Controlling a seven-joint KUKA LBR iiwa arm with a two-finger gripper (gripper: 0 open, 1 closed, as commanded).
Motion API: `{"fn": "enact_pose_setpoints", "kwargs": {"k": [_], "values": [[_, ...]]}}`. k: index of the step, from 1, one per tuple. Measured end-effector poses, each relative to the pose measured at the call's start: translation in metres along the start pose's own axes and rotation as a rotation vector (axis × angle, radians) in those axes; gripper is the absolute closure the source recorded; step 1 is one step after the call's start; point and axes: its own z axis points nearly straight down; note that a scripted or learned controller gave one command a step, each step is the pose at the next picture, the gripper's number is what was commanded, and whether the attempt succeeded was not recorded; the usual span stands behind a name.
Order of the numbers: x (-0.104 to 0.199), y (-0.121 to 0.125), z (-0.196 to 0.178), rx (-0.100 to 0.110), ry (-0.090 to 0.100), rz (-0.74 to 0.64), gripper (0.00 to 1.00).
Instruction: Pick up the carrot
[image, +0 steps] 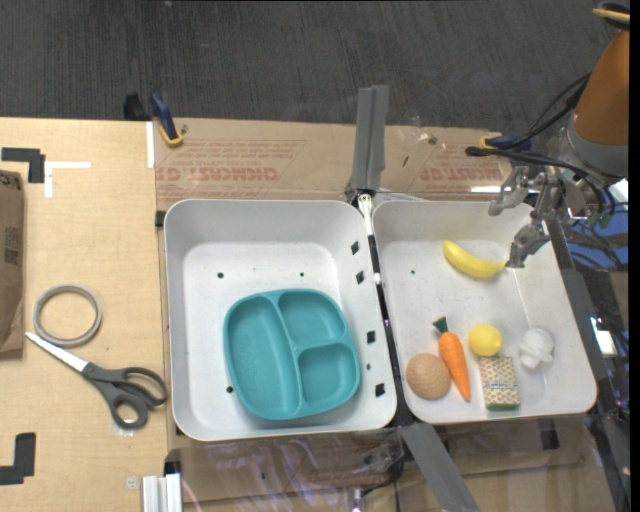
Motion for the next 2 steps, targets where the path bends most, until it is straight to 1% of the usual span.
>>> {"fn": "enact_pose_setpoints", "kwargs": {"k": [1,2], "values": [[0.036,0.048,0.122,-0.001,0.000,-0.300,0.00],[0.112,0.075,0.122,-0.001,0.002,-0.151,0.00]]}}
